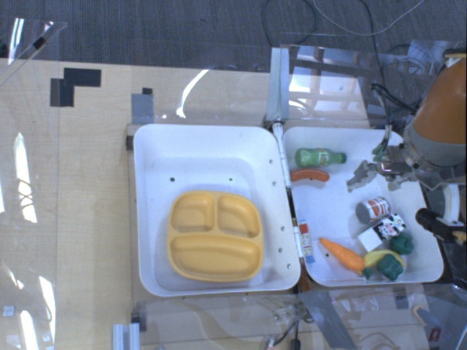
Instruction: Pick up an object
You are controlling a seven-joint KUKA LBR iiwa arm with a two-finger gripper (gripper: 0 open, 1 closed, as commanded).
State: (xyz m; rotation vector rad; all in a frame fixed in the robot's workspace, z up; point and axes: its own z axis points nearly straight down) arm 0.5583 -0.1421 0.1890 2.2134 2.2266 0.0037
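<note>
My gripper (376,170) hangs over the middle of the right bin (332,272), open, with nothing between its fingers. Just below it lies a small can (373,209) with a red label. Left of the gripper lie a green bottle (319,157) and, under that, a red sausage (310,175). In the bin's near right corner sit a black-and-white block (385,230), an orange carrot (343,254), a yellow piece (379,257) and dark green pieces (392,267).
The left bin (149,195) holds a yellow divided plate (215,235). A ridge (288,195) separates the two bins. The arm (441,115) with its orange band comes in from the right, over the right bin's far right side.
</note>
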